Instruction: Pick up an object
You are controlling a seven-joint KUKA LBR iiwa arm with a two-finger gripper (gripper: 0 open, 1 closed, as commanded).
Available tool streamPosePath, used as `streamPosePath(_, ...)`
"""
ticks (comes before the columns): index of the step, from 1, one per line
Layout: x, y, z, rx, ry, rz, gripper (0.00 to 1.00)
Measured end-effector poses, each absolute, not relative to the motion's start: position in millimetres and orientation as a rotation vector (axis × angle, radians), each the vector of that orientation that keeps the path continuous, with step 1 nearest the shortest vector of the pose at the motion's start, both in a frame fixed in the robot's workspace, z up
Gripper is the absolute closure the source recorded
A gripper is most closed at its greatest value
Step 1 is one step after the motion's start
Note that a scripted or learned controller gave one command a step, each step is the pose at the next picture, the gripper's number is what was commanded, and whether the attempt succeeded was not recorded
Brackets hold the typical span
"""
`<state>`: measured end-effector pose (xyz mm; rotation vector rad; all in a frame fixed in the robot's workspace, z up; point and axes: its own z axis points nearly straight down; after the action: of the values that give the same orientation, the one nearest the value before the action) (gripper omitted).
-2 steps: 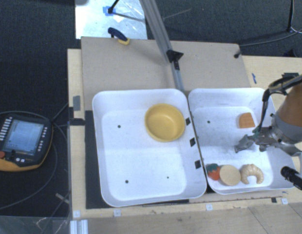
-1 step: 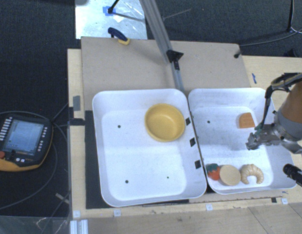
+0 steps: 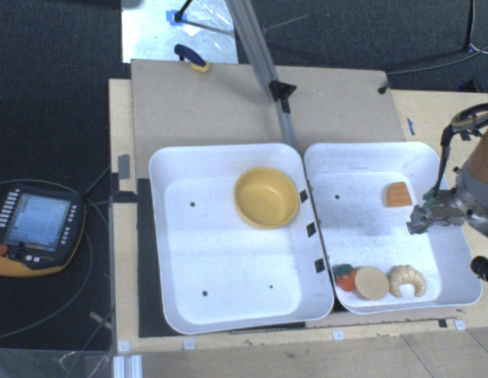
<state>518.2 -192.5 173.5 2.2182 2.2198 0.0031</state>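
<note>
Orange block near gripper

Both bins look like smooth white plastic with a faint sheen; the yellow bowl looks like matt plastic; the board under them is dull brown cardboard or fibreboard; the gripper is grey metal; the pole is pale brushed metal.

A tan bench is seen from above. Two shallow white bins are set on it side by side, touching: the left bin and the right bin. A small yellow-and-dark item, possibly a clamp, is seen at the bench's far edge.
</note>
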Motion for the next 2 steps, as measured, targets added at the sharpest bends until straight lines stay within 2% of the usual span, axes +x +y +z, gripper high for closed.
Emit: streamPosePath(2,513.0,-190.3,272.0,2.217,2.219,0.004,1.0)
